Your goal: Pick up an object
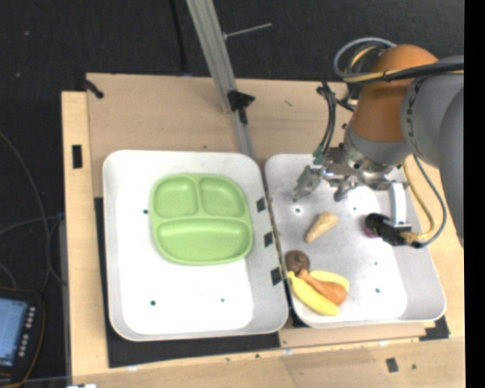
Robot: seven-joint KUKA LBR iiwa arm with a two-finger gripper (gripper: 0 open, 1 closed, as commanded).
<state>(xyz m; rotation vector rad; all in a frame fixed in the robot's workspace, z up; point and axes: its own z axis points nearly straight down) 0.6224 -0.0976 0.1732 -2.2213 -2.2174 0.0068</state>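
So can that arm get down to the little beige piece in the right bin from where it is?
Probably yes. The gripper hovers just above and beside the beige piece, which lies alone on bare bin floor. The banana and brown item sit farther off, leaving the way free.

Lighting was even and fairly bright on the white bins (129, 297) (mild glare), dark floor (32, 39) surrounded them; overall soft, possibly slight blur, shadows faint.

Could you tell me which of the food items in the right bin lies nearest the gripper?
The pale tan piece, lying alone just below the gripper; the brown round item, carrot and banana cluster farther away.
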